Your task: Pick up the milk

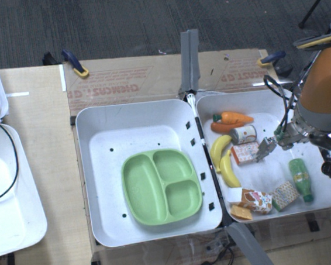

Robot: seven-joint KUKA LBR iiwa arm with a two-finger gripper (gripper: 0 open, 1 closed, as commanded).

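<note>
While the arm (pixel 320 92) reached in from the right, bent low over the right bin (pixel 268 103), its gripper (pixel 265 148) hung just beside the milk carton (pixel 244 153), fingers spread apart and grasping nothing. That carton lay flat near the bin's middle, next to the bananas (pixel 223 159) and below a small can (pixel 244 134). A green bottle (pixel 300 178) lay under the wrist.

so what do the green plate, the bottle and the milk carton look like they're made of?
Green plate: moulded plastic, matte; uniform colour, soft rounded dividers. Green bottle: likely translucent plastic, slightly glossy, with a label band. Milk carton, beside the claw: looks like printed card or a plastic toy; flat faces, red print, too small to settle.
</note>
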